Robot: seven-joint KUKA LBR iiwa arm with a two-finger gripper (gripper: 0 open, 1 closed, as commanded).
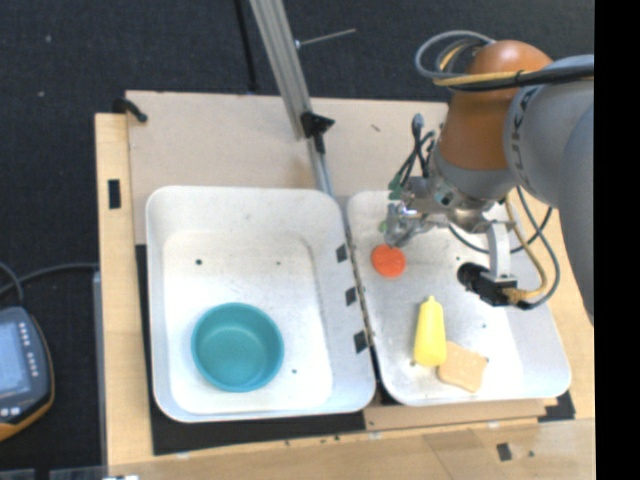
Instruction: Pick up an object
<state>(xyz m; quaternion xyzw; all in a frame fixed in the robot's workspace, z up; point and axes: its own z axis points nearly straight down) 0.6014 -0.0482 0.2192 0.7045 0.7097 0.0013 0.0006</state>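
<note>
Gripper (398,223) hangs low in right bin (540,368); orange ball (389,260) just below-left, touching or nearly. Claw opening: cannot tell.

Small orange ball (388,260) lies in the right bin (540,363), near its left wall.

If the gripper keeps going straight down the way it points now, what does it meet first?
Probably the orange ball, lying just below the gripper in the right bin; depth is unclear, so it might land beside it.
</note>
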